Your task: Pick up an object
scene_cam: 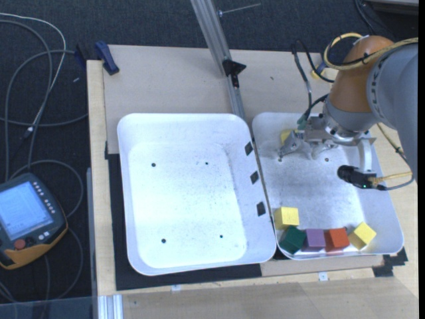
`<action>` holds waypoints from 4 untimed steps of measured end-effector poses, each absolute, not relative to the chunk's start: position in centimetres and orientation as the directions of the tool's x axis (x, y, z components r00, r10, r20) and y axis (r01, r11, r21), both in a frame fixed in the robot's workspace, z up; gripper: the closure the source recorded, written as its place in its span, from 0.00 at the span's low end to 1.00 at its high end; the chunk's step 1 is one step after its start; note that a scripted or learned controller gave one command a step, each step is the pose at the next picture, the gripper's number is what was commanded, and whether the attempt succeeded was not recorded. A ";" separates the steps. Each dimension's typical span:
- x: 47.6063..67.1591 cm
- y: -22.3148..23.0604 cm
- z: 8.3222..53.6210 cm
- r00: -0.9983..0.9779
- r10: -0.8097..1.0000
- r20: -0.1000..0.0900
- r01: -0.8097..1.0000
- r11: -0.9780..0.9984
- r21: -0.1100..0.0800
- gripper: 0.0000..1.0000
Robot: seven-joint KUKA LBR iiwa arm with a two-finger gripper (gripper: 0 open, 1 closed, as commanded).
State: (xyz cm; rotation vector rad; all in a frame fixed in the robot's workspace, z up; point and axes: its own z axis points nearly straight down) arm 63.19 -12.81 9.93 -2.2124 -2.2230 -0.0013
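While the tool (302, 141) hovers low over the far end of the right bin (378, 198), whether it is open or closed cannot be told. A yellow bit (286, 137) sits just beside it; other blocks — yellow (287, 216), green (291, 239), purple (314, 238), red (337, 238), yellow (364, 234) — crowd the near wall. Closing off-centre could nudge the piece against the rim and come up with nothing.

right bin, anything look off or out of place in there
Nothing looks spilled or damaged. The blocks crowd the right bin's near edge: yellow block, green block, purple block, red block, a second yellow. The gripper hangs at the far end.
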 end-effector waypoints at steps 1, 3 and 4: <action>66.9 -14.3 9.8 -0.012 1.000 0.009 0.997 0.013 -0.070 0.00; 67.7 -8.2 9.9 -0.005 1.000 -0.004 1.000 0.005 -0.008 0.00; 62.5 -9.7 10.0 0.003 1.000 0.001 1.000 -0.003 -0.006 0.00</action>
